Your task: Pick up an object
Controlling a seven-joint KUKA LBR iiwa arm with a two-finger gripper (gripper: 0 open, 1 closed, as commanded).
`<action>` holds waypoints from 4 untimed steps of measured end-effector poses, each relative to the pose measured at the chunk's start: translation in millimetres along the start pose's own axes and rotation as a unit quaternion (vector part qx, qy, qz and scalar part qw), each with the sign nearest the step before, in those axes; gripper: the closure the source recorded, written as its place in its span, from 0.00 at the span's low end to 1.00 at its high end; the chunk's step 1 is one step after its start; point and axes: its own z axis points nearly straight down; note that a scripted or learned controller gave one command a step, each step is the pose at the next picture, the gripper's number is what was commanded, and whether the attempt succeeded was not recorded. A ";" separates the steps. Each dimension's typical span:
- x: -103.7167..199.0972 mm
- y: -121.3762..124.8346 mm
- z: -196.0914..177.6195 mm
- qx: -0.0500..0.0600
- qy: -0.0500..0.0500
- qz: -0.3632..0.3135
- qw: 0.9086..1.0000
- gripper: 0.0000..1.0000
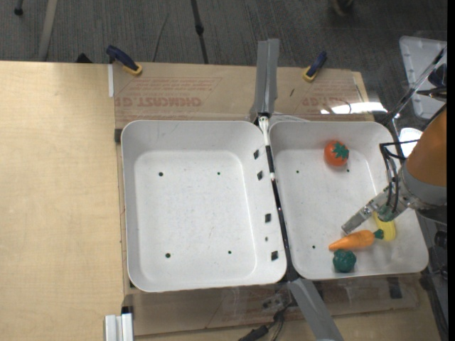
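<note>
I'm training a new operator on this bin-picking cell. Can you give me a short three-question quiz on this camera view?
1. True or false: the toy tomato lies in the left bin.
2. Which lies closest to the tool? A) toy carrot B) toy tomato C) green toy
3. Fill in: the yellow toy lies in the ___ bin.

Key: 1. False, it lies in the right bin. 2. A. 3. right.
</note>
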 end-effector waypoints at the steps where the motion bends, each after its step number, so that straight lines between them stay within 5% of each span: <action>1: 19.4 145.0 0.5 0.001 -0.007 -0.068 0.998 0.00; 2: 1.5 61.2 -0.1 0.003 -0.006 -0.183 0.983 0.00; 3: 47.5 -0.8 1.0 0.003 -0.006 -0.150 0.989 0.00; 4: -71.6 72.8 1.6 0.005 -0.002 -0.264 0.965 0.00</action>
